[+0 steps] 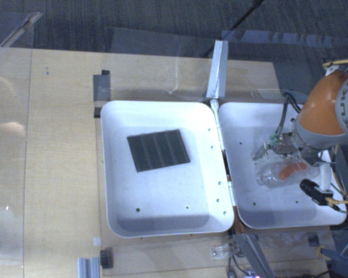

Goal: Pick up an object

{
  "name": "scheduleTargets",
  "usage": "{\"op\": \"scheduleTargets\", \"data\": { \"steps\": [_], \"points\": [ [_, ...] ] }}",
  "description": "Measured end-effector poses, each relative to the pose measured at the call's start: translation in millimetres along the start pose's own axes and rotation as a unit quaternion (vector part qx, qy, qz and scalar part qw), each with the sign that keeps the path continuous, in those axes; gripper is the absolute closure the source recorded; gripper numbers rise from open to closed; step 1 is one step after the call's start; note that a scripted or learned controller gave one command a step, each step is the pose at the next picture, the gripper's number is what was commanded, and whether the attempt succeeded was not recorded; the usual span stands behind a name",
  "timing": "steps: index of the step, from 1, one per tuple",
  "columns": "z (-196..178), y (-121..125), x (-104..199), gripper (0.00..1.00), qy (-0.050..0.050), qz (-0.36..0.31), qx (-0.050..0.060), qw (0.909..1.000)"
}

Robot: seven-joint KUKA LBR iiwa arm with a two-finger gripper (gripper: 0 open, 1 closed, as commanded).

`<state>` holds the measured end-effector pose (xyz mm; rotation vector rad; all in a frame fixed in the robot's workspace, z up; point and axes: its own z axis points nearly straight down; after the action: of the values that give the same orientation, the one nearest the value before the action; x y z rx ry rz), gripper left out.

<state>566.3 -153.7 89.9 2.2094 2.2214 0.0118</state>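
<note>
Gripper [281,155] low in the right bin [243,126], over a clear plastic bottle [272,175] (orange inside); looks light, slick, crushable, so grab mid-body; grip state I cannot tell

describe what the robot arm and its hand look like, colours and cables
The arm is grey with a rounded orange band above the wrist. The hand is a cluster of silvery metal parts with a small green fitting, and dark cables loop along the wrist.

Even, cool overhead light; soft shadows inside the left bin [162,227], glare patches far left, slight softness throughout.
</note>
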Motion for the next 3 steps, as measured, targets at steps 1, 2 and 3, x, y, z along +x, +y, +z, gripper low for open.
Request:
{"op": "scheduleTargets", "data": {
  "steps": [1,2,3],
  "points": [
    [-1.0,-30.3,0.3,0.00,0.000,0.102,0.000,0.9948],
    [-1.6,-73.7,-12.3,0.00,-0.001,0.038,-0.003,0.9993],
    [-2.1,-73.0,35.1,0.00,-0.002,-0.030,-0.004,0.9995]
  ]
}}
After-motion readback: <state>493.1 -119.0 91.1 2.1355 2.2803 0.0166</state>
